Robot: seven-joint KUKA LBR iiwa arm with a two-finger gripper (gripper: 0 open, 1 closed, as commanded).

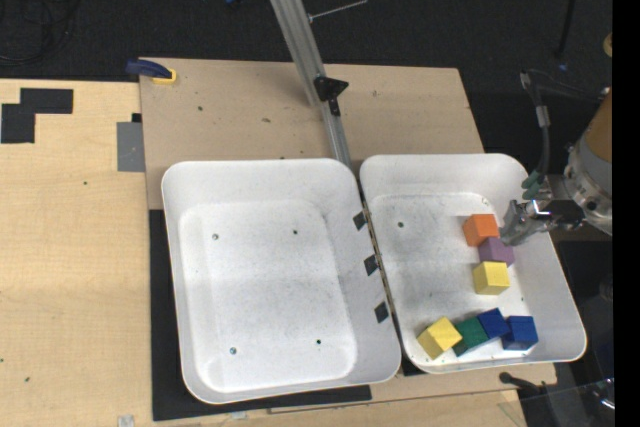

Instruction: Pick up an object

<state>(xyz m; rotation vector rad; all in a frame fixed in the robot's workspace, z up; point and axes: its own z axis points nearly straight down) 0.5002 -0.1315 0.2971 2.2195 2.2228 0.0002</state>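
I am hovering my gripper (517, 223) at the right bin's (440, 177) right side, just beside the orange cube (480, 227) and purple cube (499, 250); my jaws' state I cannot tell.

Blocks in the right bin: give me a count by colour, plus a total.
Orange: 1
Purple: 1
Yellow: 2
Green: 1
Blue: 2
Total: 7 blocks, all in the right bin.

Both white bins (262, 177) look like smooth, matt plastic — the bench (70, 245) pale wood, the slanted rail (300, 40) ribbed metal.
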